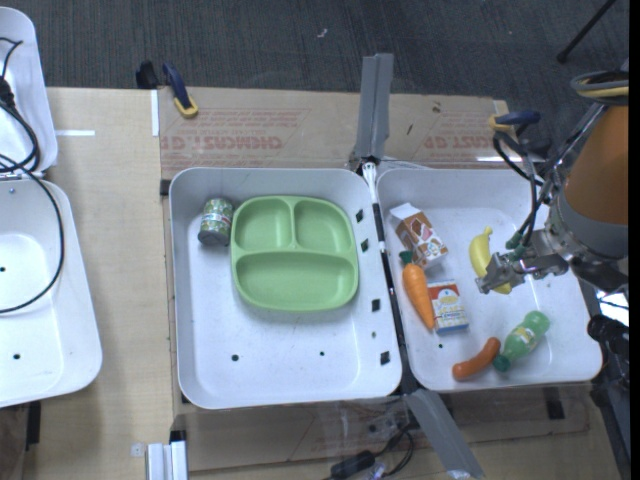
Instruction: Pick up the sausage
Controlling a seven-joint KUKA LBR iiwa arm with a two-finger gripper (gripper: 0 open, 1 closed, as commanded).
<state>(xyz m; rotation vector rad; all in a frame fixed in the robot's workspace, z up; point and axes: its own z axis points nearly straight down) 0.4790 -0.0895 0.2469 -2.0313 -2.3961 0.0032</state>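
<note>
sausage (475, 359) lies in the right bin (570, 370), near its front edge, one end touching the green bottle (523, 338). the gripper (497, 273) hovers over the banana (483, 252), well short of the target; whether its fingers stand wide or narrow i cannot tell. risks, as i judge them: descending here would catch the banana instead; a grasp near the bottle end could nudge or pinch the bottle; the rounded sausage may roll or slip toward the bin wall.
</note>
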